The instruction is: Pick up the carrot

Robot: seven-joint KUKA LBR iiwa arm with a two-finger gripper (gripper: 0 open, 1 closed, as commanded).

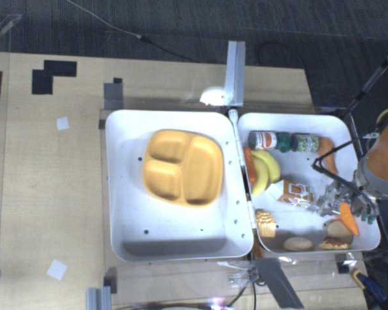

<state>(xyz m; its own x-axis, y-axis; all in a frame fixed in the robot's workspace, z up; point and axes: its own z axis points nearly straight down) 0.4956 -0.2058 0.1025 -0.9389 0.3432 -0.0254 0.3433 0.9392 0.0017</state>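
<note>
The carrot (348, 217) is a short orange taper lying near the right wall of the right bin (291, 123), toward its front corner. My gripper (337, 203) reaches in from the right and sits low over the bin, right at the carrot's upper left end and touching or nearly touching it. Its metal tip overlaps the carrot's top, so whether it has hold of the carrot cannot be made out. The arm's orange band (385, 154) is at the frame's right edge.
The right bin also holds two cans (266, 139) at the back, bananas (265, 170), a small carton (295, 191), a waffle (266, 222), a potato (299, 243) and another orange item (327, 155) under a black cable. A yellow divided plate (184, 168) lies in the left bin (126, 192).
</note>
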